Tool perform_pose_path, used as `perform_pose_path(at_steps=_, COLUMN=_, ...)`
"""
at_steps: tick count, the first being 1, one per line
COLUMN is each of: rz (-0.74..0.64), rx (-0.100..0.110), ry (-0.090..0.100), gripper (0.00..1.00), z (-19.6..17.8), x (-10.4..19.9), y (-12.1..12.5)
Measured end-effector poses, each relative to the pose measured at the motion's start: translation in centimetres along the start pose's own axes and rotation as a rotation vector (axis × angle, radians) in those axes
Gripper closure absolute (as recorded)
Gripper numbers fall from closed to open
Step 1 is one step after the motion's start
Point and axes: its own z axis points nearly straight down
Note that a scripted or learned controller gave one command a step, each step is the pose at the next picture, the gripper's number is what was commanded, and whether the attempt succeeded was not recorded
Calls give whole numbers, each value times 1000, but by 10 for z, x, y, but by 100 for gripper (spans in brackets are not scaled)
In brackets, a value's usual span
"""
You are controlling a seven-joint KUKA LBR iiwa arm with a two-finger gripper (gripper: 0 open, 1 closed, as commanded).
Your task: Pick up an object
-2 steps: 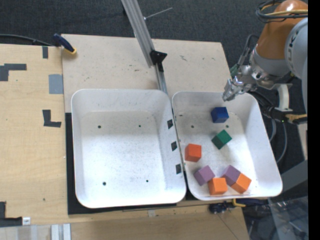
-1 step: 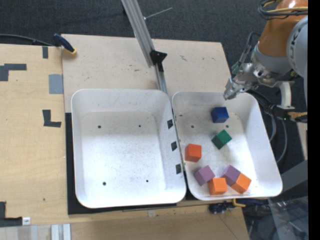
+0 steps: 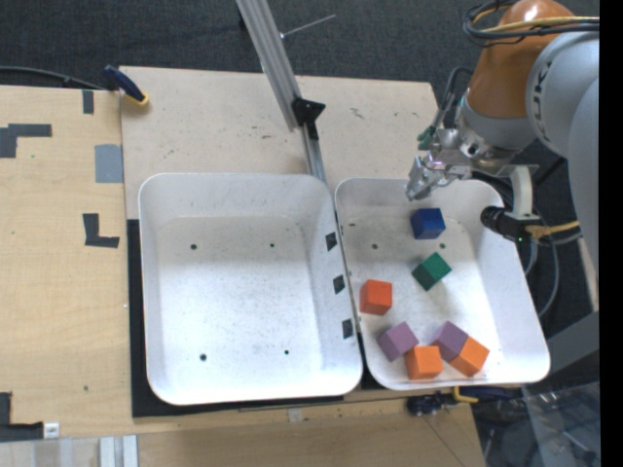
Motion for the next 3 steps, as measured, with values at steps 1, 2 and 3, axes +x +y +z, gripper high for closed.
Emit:
perform_pose_path(at_steps=1, rz=-1, rx=0, ry=0, gripper=100, z=6, x=54, y=-7)
perform_pose_path(at_steps=2, rz=-2, rx=0, ry=0, gripper=100, z=9, x=111, y=-13)
perform_pose_path(at_steps=3, rz=-2, rx=-2, ry=0, gripper=100, z=1, x=157, y=-15)
